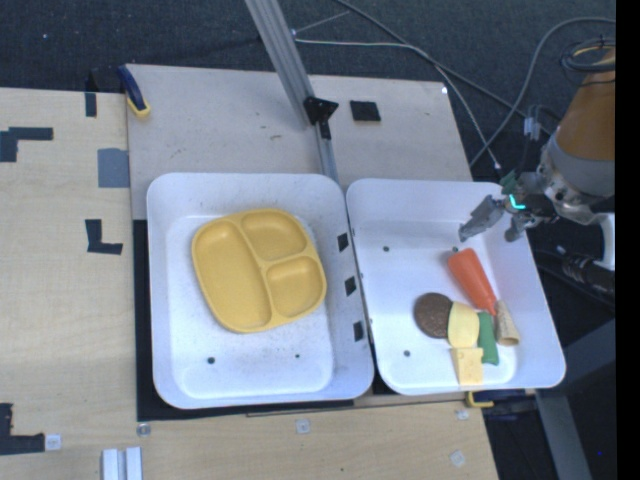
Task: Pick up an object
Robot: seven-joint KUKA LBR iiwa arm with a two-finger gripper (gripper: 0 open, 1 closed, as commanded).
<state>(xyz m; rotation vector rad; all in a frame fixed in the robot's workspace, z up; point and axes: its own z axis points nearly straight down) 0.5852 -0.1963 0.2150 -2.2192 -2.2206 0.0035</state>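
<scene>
My gripper hangs over the far right part of the right bin, with its two fingers spread open and nothing between them. Just below it lies an orange carrot, slanting toward the front right. In front of the carrot is a cluster: a brown round disc, a yellow block, a second yellow piece, a green piece and a tan piece. The gripper touches none of them.
The left bin holds a yellow three-compartment plate. A grey metal post slants up behind the bins. Cables trail across the dark floor at the back. The arm's orange band is at the right edge.
</scene>
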